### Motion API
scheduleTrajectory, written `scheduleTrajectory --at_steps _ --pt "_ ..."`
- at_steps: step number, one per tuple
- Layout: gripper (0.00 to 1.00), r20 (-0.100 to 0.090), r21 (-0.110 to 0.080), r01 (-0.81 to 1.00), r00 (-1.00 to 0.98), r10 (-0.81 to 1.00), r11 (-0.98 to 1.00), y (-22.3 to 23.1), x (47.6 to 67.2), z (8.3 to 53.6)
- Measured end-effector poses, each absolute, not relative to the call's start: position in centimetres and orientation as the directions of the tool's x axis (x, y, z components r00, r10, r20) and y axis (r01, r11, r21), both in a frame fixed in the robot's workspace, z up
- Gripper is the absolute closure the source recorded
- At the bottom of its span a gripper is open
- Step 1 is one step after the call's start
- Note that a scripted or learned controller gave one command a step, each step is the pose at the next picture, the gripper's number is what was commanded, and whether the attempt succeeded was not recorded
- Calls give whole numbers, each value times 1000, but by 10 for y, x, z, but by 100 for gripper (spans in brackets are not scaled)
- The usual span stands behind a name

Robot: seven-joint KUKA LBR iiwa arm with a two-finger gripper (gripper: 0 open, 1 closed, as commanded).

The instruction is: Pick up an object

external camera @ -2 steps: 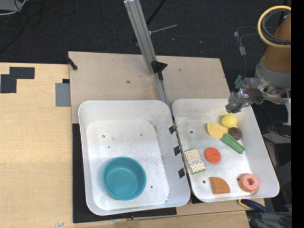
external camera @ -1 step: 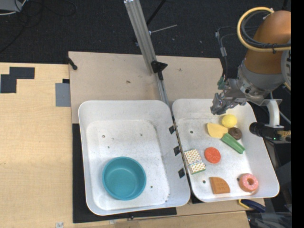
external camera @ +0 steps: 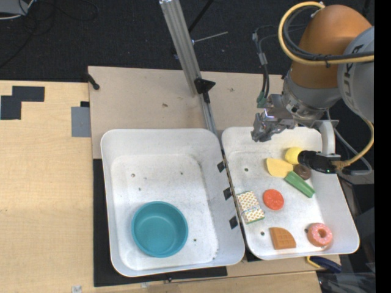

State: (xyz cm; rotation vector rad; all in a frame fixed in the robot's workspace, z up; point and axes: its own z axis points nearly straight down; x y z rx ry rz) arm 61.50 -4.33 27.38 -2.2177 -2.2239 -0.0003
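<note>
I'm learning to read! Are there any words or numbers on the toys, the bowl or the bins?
None to read. The patterned block in the right bin has small marks, too blurred to tell whether they are letters. The teal bowl and the pink donut are plain.

A robotics laboratory is indicated. A wooden desk (external camera: 43,163) bearing two white bins (external camera: 116,157) is observed, with loose cables (external camera: 18,5) on dark flooring and an aluminium rail (external camera: 183,47).

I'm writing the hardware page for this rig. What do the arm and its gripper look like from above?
The grey arm has a large rounded orange band above the wrist. A yellowish cable loops around it, with thin dark cables alongside. It ends in a small dark metal two-finger gripper.
</note>
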Motion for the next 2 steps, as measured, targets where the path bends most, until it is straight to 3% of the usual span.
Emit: scheduleTrajectory --at_steps 2 --pt "100 0 -2 1000 -3 1000 3 54 636 239"
